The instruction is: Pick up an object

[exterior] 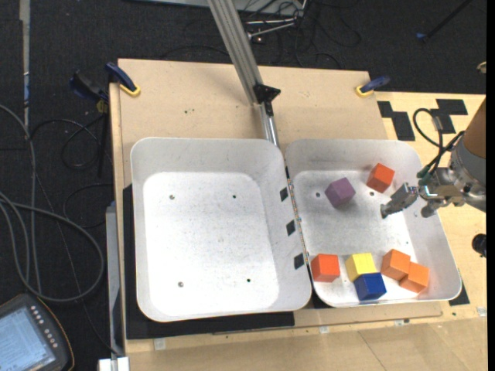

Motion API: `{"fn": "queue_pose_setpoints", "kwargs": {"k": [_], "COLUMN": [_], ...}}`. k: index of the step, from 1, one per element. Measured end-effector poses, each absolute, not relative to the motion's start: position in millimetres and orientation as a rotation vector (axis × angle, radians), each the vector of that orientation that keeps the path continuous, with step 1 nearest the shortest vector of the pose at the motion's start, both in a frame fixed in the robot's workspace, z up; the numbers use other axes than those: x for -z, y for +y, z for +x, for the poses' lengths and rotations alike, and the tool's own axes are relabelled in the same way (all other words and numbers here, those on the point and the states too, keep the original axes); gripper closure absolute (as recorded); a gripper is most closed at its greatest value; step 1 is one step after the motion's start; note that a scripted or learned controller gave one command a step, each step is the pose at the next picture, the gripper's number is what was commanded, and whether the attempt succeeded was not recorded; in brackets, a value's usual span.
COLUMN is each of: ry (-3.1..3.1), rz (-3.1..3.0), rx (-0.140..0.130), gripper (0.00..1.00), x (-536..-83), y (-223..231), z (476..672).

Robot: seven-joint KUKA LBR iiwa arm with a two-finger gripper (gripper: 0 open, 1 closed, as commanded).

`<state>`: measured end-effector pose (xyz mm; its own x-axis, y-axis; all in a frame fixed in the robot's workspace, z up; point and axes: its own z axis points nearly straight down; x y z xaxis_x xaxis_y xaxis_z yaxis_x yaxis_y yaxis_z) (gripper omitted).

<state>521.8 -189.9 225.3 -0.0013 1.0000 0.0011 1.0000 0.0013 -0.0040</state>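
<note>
— Reaching in from the right, the gripper [396, 205] hangs over the right bin [439, 242]. Can you see its fingers?

— Dark and small from here; I cannot tell whether they are apart or together. Nothing shows between them.

— And the blocks?

— An orange cube [380, 177] lies just beyond the gripper, a purple cube [339, 192] to its left. Five more crowd the near rim: orange [326, 267], yellow [360, 265], blue [370, 285], two orange [405, 270].

— Room to move?

— Open floor mid-bin, plus the left bin [155, 222].
</note>
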Motion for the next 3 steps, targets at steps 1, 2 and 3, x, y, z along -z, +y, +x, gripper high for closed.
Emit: {"fn": "queue_pose_setpoints", "kwargs": {"k": [1,2,3], "ry": [-2.222,-2.216,-2.218], "rz": [-2.221,-2.219,-2.218], "rx": [0.000,-0.005,-0.004], "gripper": [0.00,0.00,0.00], "x": [-227,-167,-121], "y": [-190,-190,-182], "z": [522.6,513.5,512.1]}}
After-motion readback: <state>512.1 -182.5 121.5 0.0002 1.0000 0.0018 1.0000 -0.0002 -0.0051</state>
